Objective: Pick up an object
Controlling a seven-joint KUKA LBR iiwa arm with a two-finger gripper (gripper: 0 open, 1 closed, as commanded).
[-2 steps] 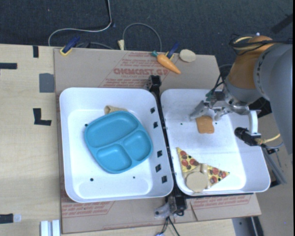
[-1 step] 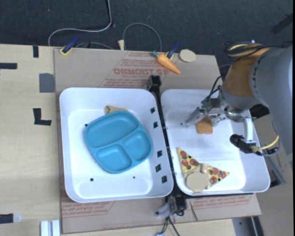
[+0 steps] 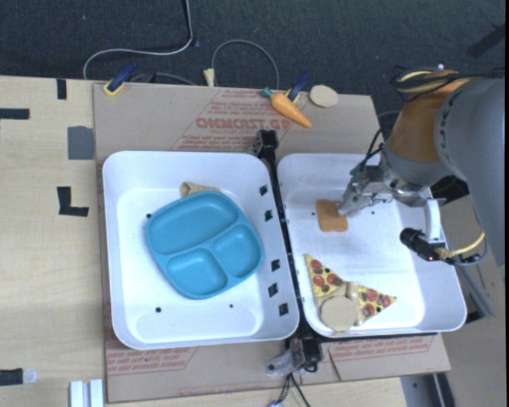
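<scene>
Tool [image 3: 349, 203]: low in the right bin [image 3: 407, 303], at the tan block [image 3: 331, 216]; finger spread cannot be told, no grip evident.
Object: tan block lies on the bin floor, upper left of the pizza slice [image 3: 343, 291].
Risk: off-centre closure may nudge the block aside.

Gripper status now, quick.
Gripper: low in the right bin, right beside the tan block; open or shut cannot be told, and no grasp is visible.
</scene>
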